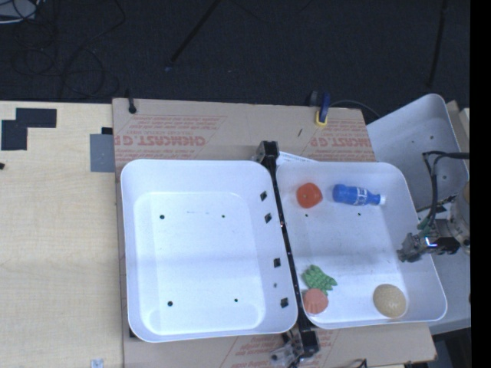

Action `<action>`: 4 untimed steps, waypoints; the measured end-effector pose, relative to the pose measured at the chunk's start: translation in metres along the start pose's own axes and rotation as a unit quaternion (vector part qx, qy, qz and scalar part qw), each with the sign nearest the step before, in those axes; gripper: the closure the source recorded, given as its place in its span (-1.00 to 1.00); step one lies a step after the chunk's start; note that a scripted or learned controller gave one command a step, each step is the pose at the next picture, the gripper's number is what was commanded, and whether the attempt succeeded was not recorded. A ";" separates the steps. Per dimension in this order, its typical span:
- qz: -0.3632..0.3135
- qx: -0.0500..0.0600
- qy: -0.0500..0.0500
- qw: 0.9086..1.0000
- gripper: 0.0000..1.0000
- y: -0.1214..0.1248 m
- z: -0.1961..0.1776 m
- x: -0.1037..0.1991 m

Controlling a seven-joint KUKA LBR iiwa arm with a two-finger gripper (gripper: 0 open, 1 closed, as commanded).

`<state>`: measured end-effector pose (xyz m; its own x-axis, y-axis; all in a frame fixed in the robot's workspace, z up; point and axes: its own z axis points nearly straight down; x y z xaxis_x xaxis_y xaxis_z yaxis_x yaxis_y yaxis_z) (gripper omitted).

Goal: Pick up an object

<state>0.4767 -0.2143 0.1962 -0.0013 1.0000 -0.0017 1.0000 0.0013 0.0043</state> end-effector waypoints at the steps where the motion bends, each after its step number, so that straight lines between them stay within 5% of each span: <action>1: 0.000 0.000 0.000 1.000 1.00 0.000 -0.053 0.009; 2: 0.001 0.005 0.002 1.000 1.00 -0.002 -0.004 0.001; 3: -0.001 0.000 0.000 1.000 1.00 0.050 -0.039 0.001; 4: 0.000 0.003 0.001 1.000 -1.00 0.047 -0.037 0.001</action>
